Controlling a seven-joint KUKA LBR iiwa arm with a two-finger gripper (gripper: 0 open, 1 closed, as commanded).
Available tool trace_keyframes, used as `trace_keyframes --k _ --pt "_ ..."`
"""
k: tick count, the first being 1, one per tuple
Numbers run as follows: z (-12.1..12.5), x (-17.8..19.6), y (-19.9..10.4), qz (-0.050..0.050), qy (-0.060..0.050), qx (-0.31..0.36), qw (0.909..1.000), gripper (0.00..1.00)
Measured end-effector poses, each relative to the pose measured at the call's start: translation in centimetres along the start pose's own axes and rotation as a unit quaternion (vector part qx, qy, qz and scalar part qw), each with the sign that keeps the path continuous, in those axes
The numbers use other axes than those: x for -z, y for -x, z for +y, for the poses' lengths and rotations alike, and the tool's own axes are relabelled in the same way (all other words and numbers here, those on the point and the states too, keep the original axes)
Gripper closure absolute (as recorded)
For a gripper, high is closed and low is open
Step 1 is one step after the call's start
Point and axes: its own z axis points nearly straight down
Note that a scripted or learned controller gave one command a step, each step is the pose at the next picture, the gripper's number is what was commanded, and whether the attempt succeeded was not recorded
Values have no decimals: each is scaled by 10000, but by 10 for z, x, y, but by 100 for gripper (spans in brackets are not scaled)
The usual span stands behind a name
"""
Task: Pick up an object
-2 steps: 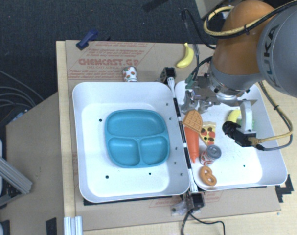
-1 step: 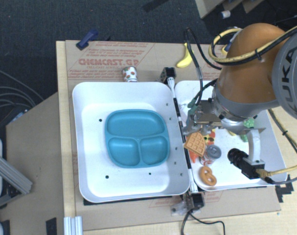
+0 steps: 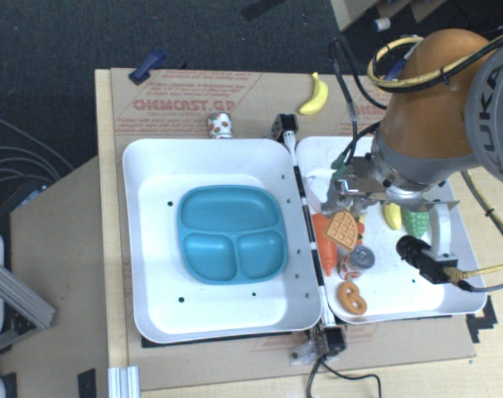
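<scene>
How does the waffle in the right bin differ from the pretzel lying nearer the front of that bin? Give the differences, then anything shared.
The waffle is a flat wedge with a grid pattern; the pretzel is a rounded, looped shape. The waffle looks larger than the pretzel. The waffle lies close under the gripper; the pretzel lies apart, near the bin's front edge. Both are orange-brown toy foods in the right bin.

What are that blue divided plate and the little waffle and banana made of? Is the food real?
The blue three-compartment plate looks like moulded plastic: even colour, soft sheen, rounded edges. The small tan waffle and the yellow banana look like toy food, probably plastic or rubber; their colours are flat and uniform. The white bin under the plate also seems to be smooth plastic.
</scene>
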Motion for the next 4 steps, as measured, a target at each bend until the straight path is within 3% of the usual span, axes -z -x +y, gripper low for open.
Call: trace_keyframes --k 2,3,4 --pt "24 -2 -22 3 -1 8 10000 100" --pt "15 5 -15 4 -16 2 10000 100" --pt "60 -3 20 -1 1 -1 10000 100"
